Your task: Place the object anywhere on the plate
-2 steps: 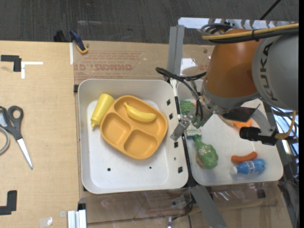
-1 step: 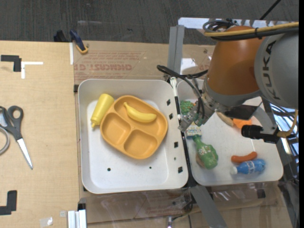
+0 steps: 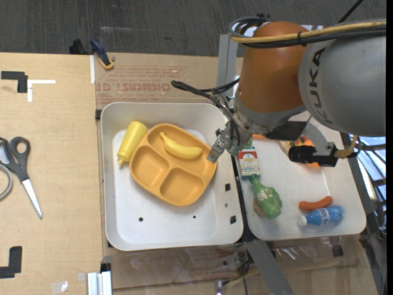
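Observation:
A yellow banana [image 3: 181, 146] lies in the far compartment of the orange-yellow divided plate [image 3: 175, 186], which sits in the left bin [image 3: 159, 232]. My gripper [image 3: 220, 147] hangs just beyond the plate's right rim, a short way right of the banana's tip and apart from it. Nothing shows in its grasp. The arm's orange band and grey body cover the upper part of the right bin.
A yellow squeeze bottle [image 3: 130, 141] lies against the plate's left edge. In the right bin [image 3: 350, 226] lie a green bottle with a red-and-white label [image 3: 261, 189], a small sausage [image 3: 315, 203] and a blue bottle [image 3: 323, 216]. Scissors [image 3: 21, 171] lie on the bench at far left.

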